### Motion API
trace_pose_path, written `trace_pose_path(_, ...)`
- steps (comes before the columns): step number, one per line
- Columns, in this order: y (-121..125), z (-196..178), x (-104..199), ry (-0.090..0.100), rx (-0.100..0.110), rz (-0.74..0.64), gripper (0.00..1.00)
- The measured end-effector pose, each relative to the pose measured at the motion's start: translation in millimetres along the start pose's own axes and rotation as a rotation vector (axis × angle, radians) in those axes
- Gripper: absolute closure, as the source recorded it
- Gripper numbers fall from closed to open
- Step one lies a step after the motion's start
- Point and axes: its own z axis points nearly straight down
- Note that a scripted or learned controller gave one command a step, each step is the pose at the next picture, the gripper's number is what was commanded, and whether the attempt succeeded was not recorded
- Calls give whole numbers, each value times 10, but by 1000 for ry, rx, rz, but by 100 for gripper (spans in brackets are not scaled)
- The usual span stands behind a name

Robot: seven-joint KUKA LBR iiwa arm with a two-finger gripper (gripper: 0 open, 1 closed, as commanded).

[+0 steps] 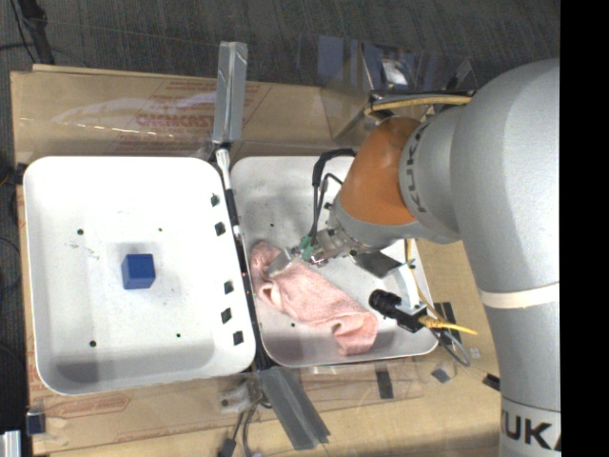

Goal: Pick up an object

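Cloth (319,298), pink and crumpled, lies in the right bin (276,198), running from the bin's left wall towards its near right corner. The tool (303,253) is low over the cloth's upper left end, at or just touching its top edge; most of the cloth spreads below and to the right of it. Whether the tool is released or clenched cannot be told. A blue cube (139,270) sits alone in the left bin (114,198), well apart from the tool.

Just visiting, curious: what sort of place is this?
Probably a robotics lab bench: a grey KUKA arm reaches into the right bin, over a pink cloth; the left bin holds a blue cube.
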Motion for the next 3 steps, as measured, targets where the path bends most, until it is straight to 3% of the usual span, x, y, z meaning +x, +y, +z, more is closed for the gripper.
trace_pose_path(1, -501, -5, -103, -1, -1, 23, 0)
trace_pose_path(2, -389, -268, -193, -1, 0, -47, 0)
trace_pose_path(3, -229, -2, 168, -1, -1, -66, 0)
